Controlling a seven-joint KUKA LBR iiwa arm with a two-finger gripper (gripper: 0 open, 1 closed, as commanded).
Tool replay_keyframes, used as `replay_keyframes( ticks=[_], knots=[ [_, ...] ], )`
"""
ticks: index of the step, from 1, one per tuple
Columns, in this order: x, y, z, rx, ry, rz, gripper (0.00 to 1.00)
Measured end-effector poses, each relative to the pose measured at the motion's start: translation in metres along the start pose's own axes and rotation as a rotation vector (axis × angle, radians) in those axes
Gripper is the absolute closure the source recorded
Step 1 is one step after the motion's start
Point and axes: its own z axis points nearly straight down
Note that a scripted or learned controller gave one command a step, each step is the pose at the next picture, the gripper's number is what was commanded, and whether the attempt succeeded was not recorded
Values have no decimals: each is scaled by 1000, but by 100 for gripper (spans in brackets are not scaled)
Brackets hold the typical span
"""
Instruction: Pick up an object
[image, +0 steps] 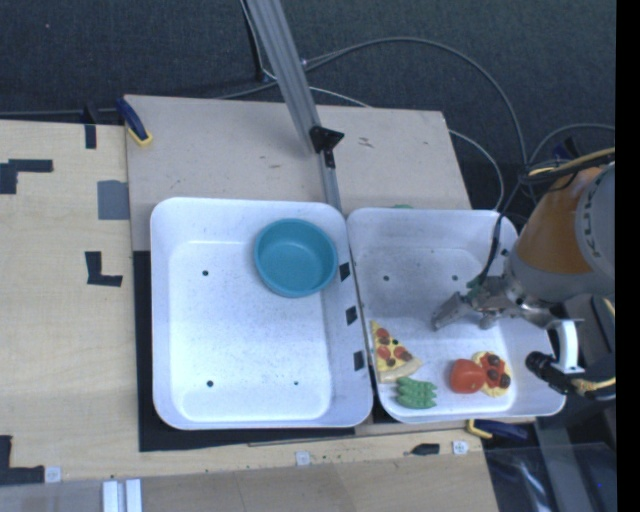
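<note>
From my seat I see the grey arm with its orange band (560, 235) reaching in from the right, and its dark two-finger gripper (447, 316) hangs low over the right-hand shallow white bin (420, 225), pointing toward that bin's bare middle. I cannot tell how the gripper is set — it reads as one dark, blurred shape, and nothing shows between its tips.

The things to pick all lie on the near side of the gripper, along the bin's front edge. Just below and to the left of it, against the wall shared by the two bins, lies a flat yellow toy pizza slice with red dots (390, 353). Right under that slice, touching or almost touching it, sits a small green knobbly toy vegetable (416, 393). Below and slightly right of the gripper rests a round red toy tomato (465, 376), and pressed against the tomato's right side is a second yellow piece with dark red spots (494, 372). None of these touches the gripper.

Well away to the gripper's left, in the left-hand white bin (190, 330), a round blue plastic bowl (295, 257) stands upright near the far right corner. Both bins sit on the tan desk (220, 140) — a grey metal post (290, 75) slants across its far side.
</note>
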Motion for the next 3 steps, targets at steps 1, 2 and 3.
replay_keyframes(
  ticks=[1, 2, 3],
  knots=[
    [-1, 0, -12, -2, -1, 1, 100],
    [0, 2, -73, -2, 0, 0, 100],
    [0, 2, -114, -1, 0, 0, 100]
  ],
)
